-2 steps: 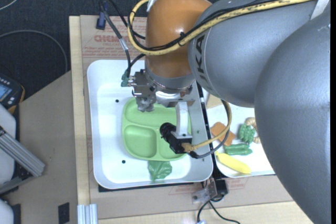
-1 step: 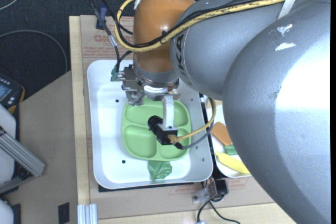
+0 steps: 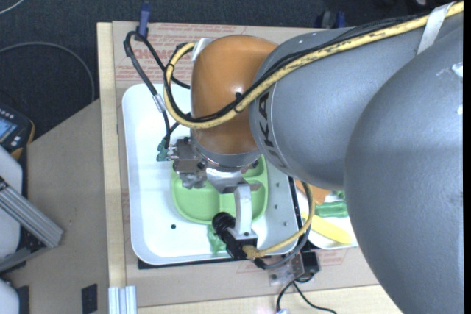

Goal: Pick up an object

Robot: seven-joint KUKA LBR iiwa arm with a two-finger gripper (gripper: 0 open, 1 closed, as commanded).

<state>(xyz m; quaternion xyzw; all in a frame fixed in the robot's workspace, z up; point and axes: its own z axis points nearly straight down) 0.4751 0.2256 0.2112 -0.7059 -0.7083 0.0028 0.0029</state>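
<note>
A pale wooden bench (image 3: 110,158) stands on dark carpet (image 3: 66,4), with thin cables looping over the floor at the left and some grey metal gear at the lower left corner. On the bench sits a white bin (image 3: 143,180), and a second bin (image 3: 324,243) beside it peeks out under the arm. The grey arm (image 3: 368,106) comes in from the right, its orange band (image 3: 221,84) right over the left bin, with yellow and black cables running along it. The gripper (image 3: 217,184) hangs low over a light green bowl-like object (image 3: 195,202) in the left bin; its fingers are hidden under the wrist, so I cannot tell how they stand or whether they touch it. Yellow, green and orange items (image 3: 331,220) lie in the right bin. Red print runs along the bench's far edge, too small to read.
</note>
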